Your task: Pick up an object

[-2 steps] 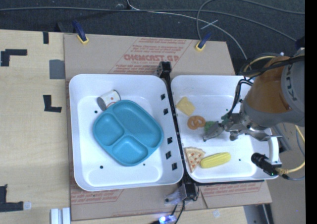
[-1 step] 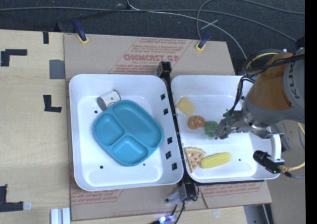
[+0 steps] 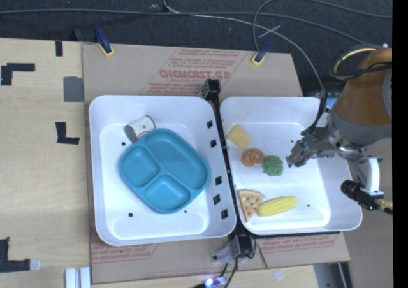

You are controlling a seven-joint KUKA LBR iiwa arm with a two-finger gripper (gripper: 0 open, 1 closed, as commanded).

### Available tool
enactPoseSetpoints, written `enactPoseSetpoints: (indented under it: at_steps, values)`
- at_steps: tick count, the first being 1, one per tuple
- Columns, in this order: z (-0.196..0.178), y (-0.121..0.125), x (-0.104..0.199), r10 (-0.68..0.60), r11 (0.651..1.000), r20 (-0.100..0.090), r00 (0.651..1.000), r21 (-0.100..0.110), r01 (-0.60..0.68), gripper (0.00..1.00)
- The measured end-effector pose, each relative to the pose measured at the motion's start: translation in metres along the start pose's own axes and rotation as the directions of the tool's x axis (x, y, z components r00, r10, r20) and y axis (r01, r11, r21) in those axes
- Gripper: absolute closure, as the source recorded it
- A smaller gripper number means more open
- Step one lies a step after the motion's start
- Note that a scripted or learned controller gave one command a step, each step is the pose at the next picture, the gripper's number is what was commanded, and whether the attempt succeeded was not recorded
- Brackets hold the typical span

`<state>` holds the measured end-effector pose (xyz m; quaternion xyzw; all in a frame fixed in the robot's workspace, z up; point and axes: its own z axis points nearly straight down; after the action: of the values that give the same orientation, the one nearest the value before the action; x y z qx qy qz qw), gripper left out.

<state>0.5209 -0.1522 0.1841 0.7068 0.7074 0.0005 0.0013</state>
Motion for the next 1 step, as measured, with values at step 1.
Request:
enactPoseSetpoints:
  at_steps: [1]
  values:
    - [-0.0506,0.0013,0.0000,-0.001,1.000,0.000,1.000,-0.002,0.001,1.00]
